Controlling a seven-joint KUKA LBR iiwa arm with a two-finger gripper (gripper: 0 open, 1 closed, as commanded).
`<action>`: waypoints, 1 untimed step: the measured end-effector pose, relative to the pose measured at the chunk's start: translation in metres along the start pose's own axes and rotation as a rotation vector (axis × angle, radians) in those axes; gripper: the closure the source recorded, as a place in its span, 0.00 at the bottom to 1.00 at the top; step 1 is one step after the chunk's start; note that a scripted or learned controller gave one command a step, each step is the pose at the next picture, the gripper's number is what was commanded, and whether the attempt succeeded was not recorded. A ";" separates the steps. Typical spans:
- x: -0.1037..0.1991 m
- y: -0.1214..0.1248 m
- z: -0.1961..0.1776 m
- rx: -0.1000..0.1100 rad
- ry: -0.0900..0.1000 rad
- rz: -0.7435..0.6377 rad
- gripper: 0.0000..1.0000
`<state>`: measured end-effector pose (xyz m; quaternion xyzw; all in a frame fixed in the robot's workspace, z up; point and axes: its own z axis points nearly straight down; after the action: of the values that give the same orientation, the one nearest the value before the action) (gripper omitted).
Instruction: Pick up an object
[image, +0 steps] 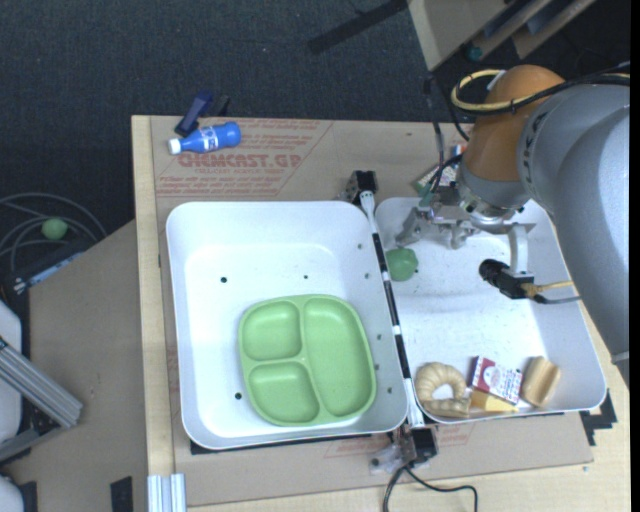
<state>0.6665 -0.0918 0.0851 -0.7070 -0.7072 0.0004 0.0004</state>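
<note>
My gripper (450, 254) hangs over the far left part of the right bin (575, 330), under the orange wrist band. It is open, its fingers spread wide with only bare bin floor between them. A small green ball (402, 264) lies against the bin's left wall, just below the left fingertip (404, 234). At the bin's near edge lie a tan ring-shaped pastry (442, 388), a red and white packet (497, 379) and a tan block (541, 379).
The left bin (200, 300) holds a green divided plate (305, 357). A blue and white bottle (205, 138) lies on the bench beyond the bins. The grey arm fills the upper right.
</note>
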 end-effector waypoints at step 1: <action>-0.002 0.000 0.000 0.000 0.000 0.000 0.00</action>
<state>0.6665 -0.0934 0.0850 -0.7071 -0.7071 0.0005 0.0003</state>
